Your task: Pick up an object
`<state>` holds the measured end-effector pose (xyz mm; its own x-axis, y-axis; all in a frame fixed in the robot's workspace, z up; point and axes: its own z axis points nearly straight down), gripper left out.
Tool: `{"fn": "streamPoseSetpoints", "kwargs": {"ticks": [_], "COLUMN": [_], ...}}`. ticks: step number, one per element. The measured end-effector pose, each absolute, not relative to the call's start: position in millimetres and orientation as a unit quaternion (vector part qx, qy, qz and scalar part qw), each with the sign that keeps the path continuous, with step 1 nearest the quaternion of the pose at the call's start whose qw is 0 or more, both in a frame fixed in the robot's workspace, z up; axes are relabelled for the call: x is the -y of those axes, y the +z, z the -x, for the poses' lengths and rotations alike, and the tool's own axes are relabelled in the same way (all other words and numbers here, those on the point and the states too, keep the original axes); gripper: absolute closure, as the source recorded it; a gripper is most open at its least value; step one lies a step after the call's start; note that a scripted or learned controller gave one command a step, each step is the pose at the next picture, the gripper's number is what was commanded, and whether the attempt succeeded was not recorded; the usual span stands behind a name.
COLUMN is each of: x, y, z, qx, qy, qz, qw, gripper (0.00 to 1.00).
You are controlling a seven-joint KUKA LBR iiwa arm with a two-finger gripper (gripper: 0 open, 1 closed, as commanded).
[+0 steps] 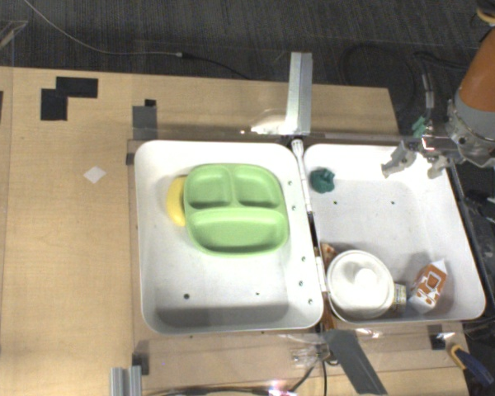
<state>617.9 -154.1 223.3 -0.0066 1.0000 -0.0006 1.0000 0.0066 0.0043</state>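
Note:
My gripper (416, 163) hangs over the far right part of the right bin (396, 213), fingers spread open with nothing between them. In that bin a small teal object (322, 179) lies near the far left corner, well left of the gripper. A white bowl (360, 282) sits at the near left, and an orange and white packet (429, 284) lies near the front right corner. The left bin (157, 246) holds a green divided plate (234, 206) with a yellow item (176, 201) partly hidden under its left edge.
A metal post (300, 93) stands behind the divide between the bins. The arm's orange band (488, 77) is at the right edge. Black marks sit on the wooden bench (58, 221) at the far left.

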Motion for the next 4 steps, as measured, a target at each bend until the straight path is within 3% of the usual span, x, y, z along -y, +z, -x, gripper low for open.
{"fn": "streamPoseSetpoints", "kwargs": {"ticks": [1, 2, 4], "x": [187.2, 163.4, 163.5], "y": [419.7, 308.3, 309.2], "z": [-576.9, -655.3, -655.4], "qx": [-0.688, -0.750, -0.750], "qy": [0.0018, 0.0010, 0.0013], "qz": [-0.725, -0.661, -0.661], "qw": [0.003, 0.002, 0.003], "gripper": [0.00, 0.00, 0.00]}}
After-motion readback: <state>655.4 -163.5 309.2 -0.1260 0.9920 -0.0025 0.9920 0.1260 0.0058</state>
